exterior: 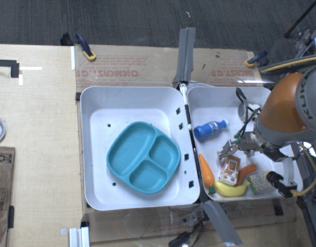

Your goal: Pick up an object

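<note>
The right bin (219,94) holds several objects. A blue bottle (209,129) lies near its left wall. An orange carrot (206,170) lies below it, and a yellow banana (230,189) lies along the front wall. A small white and orange carton (229,170) rests above the banana, with a reddish sausage (246,173) beside it and a pale speckled block (260,181) further right. My gripper (230,151) hangs low over the bin, just behind the carton's top edge. I see nothing held in it.
The left bin (91,138) contains a blue three-part plate (143,157). A grey divider post (185,55) stands behind the seam between the bins. The arm's orange band (282,107) covers the right bin's right side. Clamps sit on the cardboard behind the bins.
</note>
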Robot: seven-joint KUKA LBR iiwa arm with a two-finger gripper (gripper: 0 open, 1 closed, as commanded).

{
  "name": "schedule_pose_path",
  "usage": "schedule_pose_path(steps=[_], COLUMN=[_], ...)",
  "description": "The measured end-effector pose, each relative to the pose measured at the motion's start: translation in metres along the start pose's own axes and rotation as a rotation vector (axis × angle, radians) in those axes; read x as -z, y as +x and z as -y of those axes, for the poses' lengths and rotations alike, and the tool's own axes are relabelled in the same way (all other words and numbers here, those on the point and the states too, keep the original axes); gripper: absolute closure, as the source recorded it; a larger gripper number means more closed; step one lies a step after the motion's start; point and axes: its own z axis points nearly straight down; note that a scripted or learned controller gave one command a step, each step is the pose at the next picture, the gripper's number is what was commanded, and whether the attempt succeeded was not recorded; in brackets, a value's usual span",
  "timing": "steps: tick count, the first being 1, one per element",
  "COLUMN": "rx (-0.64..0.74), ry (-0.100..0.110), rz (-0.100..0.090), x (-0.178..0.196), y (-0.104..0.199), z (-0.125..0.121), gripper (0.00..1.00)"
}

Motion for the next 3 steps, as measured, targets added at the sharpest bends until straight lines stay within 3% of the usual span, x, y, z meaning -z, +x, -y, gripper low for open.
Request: schedule_pose_path(steps=[1, 2, 3], rx=[-0.005, -0.005, 0.062], ry=[-0.002, -0.001, 0.0], rz=[0.001, 0.001, 0.0], x=[0.009, 0.009, -0.001], y=[-0.001, -0.001, -0.001], z=[0.0, 0.0, 0.04], gripper=[1.0, 0.0, 0.0])
